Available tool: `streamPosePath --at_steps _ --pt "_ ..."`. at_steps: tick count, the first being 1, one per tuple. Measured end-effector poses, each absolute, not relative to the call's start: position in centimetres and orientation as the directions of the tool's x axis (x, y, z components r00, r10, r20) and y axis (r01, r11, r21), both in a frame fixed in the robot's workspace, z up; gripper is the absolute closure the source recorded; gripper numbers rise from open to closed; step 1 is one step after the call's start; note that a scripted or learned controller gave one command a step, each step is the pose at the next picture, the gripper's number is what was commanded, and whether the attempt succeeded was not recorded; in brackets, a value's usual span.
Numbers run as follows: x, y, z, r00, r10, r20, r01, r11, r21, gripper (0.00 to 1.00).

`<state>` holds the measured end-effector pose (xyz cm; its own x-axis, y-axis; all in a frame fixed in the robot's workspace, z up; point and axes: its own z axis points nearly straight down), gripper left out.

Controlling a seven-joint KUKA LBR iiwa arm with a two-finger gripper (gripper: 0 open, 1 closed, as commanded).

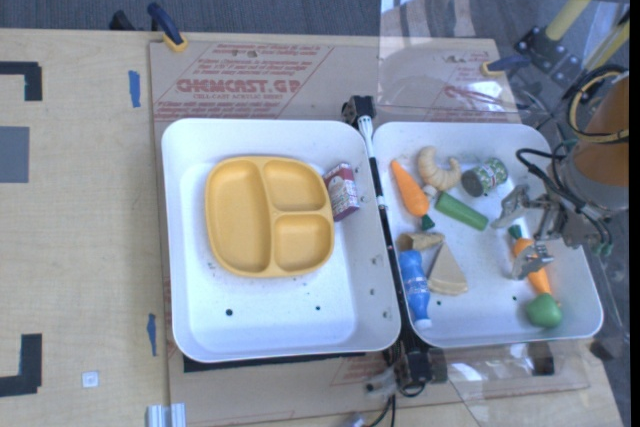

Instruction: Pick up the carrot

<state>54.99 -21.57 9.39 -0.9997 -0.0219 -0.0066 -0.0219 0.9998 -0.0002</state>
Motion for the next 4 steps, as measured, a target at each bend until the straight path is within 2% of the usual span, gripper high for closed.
streamPosePath --at_steps 1,2,3,4 --pt "53.4 -22.3 9.0 -0.984 -0.178 -0.013 -0.178 0.984 -0.004 0.00" --pt "50.1 -20.8 9.0 -0.974 -0.228 -0.015 -0.228 0.974 -0.006 0.00" --pt "50.5 -20.7 10.3 -0.973 -0.231 -0.027 -0.230 0.973 -0.012 1.00" --pt "53.9 -21.5 22.9 -0.988 0.151 -0.017 0.151 0.989 -0.002 1.00"
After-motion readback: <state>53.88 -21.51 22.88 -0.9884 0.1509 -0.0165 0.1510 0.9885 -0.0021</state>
